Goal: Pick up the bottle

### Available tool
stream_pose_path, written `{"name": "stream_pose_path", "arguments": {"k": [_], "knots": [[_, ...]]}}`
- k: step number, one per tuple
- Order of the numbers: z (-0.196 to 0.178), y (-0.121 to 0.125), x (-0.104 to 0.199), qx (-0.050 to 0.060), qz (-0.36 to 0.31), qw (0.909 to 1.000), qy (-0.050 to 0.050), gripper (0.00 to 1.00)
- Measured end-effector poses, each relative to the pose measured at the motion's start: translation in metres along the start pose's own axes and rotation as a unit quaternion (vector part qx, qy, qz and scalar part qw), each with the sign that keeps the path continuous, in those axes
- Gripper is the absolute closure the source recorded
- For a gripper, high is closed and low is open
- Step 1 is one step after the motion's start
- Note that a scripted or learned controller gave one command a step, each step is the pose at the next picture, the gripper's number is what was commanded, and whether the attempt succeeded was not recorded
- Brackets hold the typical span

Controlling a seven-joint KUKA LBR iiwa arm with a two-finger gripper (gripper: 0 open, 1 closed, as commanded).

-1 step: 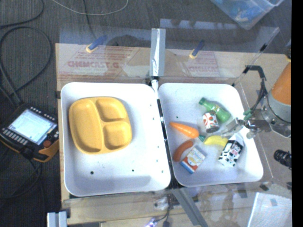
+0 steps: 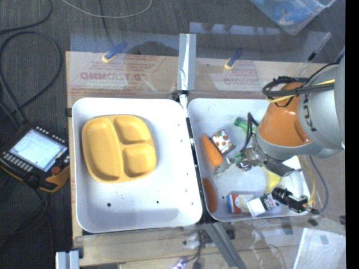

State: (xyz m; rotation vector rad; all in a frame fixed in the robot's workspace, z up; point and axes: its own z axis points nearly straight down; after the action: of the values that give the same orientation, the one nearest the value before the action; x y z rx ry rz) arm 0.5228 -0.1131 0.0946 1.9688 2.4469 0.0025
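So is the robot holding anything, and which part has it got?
Can't tell: the gripper is low in the right bin beside the carrot.

A single fixed camera looks down from above at a slight slant, set far enough back to take in the whole worktop (image 2: 129,74), both white bins and a margin of dark carpeted floor (image 2: 33,49) on the far and left sides. The arm (image 2: 305,119) enters from the frame's right, so its gripper (image 2: 238,160) hangs over the right bin (image 2: 235,108). The left bin (image 2: 112,206) lies well off to the gripper's far side, toward the frame's left.
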Motion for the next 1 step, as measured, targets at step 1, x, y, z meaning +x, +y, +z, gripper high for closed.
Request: {"name": "stream_pose_path", "arguments": {"k": [1], "knots": [[-0.0016,-0.0379,-0.0721,-0.010,0.048,0.9988,0.002,0.00]]}}
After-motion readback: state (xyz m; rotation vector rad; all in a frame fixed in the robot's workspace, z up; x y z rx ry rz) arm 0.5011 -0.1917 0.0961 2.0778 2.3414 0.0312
